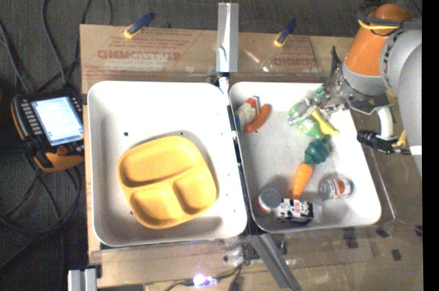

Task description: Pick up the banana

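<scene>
The banana [322, 123] lies in the right bin [363, 214], near its top right corner. It is small and yellow. The gripper [317, 104] hangs right over it, at the end of the grey arm [391, 70]. The picture is too blurry there to tell how the gripper is set, or if it is touching the banana yet.

A green toy [318, 149] sits just below the banana, and a carrot [302, 180] lies below that. To do this step well, the gripper should come straight down on the middle of the banana. It should stay off the green toy. It should squeeze softly, then lift slowly so the banana does not slip out. The yellow tray [168, 180] in the left bin [103, 145] is well away.
</scene>
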Motion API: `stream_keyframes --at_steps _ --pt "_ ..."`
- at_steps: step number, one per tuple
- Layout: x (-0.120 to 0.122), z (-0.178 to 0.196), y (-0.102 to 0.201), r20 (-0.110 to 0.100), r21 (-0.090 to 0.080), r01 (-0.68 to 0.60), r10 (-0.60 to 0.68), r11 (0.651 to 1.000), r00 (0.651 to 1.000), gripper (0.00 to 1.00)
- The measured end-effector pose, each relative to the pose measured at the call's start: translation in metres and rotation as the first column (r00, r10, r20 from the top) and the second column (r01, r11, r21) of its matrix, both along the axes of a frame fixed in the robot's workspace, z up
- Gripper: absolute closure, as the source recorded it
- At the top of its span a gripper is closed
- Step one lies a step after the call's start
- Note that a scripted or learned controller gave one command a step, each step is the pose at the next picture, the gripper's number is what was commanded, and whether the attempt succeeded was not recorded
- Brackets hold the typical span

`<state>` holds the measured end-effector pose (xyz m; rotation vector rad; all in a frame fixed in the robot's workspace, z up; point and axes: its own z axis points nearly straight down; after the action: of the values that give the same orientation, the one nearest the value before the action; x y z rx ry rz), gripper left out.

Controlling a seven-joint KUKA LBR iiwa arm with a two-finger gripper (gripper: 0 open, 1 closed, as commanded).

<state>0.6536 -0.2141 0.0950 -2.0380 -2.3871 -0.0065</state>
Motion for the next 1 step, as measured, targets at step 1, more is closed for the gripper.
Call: stream_keyframes --at_steps 1 --pt "-0.0008 0.0052 -0.0005 -0.004 -0.001 -0.001 0.001 1.0 1.0 1.0"
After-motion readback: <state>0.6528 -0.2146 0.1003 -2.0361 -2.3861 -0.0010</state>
